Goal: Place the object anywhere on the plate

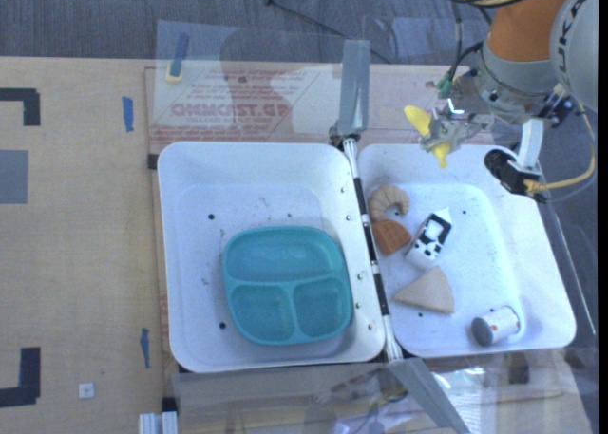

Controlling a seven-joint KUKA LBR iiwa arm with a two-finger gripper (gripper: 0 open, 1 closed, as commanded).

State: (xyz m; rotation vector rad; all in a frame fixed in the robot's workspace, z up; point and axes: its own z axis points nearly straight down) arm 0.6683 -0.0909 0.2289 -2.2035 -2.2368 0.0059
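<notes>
A: Start at the left. What is on the table [76, 261]?

B: Black corner marks and bits of blue tape. Then the left bin [190, 176], with a teal plate [283, 284] split into three compartments lying in its lower half.

A: And the right bin [532, 261]?

B: Along its left wall, a croissant [389, 200] with a brown bread-like piece [390, 235] just below it. Near those sits a small black-and-white toy [430, 237], tilted. Below that lies a tan wedge [427, 292], and toward the lower right corner a white cylinder with a grey end [496, 325] on its side.

A: Where is the gripper?

B: The gripper [445, 133] hangs over the top rim of the right bin, and a yellow object [422, 125], banana-like, sits between its fingers, well apart from the plate.

A: So it is clamped on that?

B: It looks so; the object is up off the bin floor.
</notes>
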